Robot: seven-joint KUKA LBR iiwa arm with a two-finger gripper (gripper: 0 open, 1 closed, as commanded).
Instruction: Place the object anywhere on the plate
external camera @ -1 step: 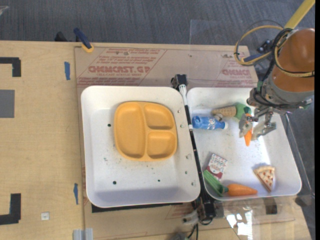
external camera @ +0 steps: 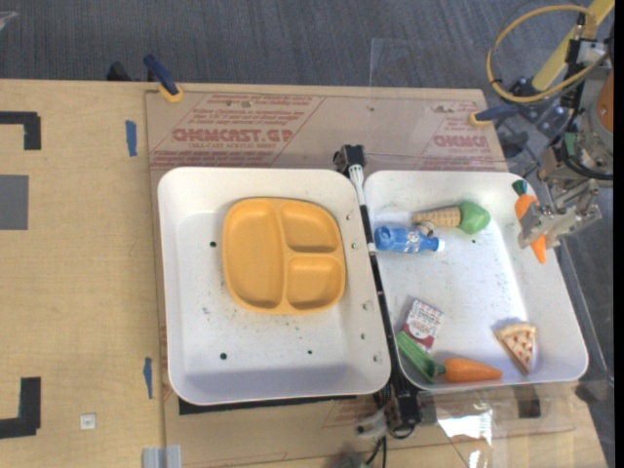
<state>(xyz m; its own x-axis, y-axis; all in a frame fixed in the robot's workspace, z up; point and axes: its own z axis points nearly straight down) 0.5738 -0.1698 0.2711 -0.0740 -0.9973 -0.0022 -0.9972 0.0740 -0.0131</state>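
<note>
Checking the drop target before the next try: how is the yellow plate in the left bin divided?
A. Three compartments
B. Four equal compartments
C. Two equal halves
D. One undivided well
A: the yellow plate in the left bin shows one long compartment on its left side and two smaller ones stacked on its right.

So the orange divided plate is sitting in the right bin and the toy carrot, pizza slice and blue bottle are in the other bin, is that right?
Not quite. The camera view shows the orange divided plate in the left bin. The toy carrot, pizza slice and blue bottle lie in the other, right bin.
</note>
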